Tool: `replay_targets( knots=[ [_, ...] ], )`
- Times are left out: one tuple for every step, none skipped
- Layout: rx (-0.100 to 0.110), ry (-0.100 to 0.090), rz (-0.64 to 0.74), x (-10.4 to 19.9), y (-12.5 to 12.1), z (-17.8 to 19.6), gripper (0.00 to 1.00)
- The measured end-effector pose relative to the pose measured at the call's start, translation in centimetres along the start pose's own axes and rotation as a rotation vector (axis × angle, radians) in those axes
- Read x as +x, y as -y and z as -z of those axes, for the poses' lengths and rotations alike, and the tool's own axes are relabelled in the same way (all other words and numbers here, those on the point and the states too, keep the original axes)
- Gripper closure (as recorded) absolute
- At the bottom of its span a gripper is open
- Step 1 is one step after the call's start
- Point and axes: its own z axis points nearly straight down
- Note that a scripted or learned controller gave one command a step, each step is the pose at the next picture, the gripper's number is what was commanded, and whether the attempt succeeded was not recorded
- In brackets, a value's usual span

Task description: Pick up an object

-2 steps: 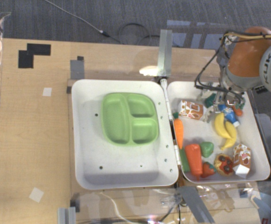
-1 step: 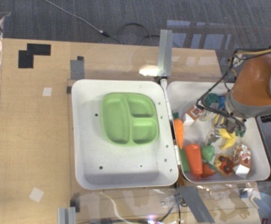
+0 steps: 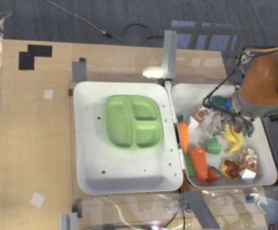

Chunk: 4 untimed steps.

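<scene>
The metal gripper (image 3: 224,124) hangs mid right bin (image 3: 268,176), beside a curved yellow banana (image 3: 234,137); its grip I cannot tell.

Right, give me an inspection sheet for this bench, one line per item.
Surface: wooden bench with two white bins side by side.
Job's things: right bin holds a banana, carrot, green block, red cylinder and small cartons.
Clutter: green divided plate in the left bin.
Grippers: gripper low over the right bin beside the banana; finger state unclear.
Cables: black cable by the arm; thin wire on the floor.
Surroundings: grey carpet.
</scene>
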Motion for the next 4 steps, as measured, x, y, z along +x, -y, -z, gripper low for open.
replay_targets(
  knots=[
    [0.0,-0.013,0.246,-0.5,6.0,3.2,1.0],
    [-0.002,-0.014,0.248,-0.5,5.8,3.1,0.0],
    [0.004,0.0,0.184,6.0,6.7,-0.1,0.0],
    [0.004,-0.006,0.149,4.5,6.6,-1.0,0.0]
  ],
)
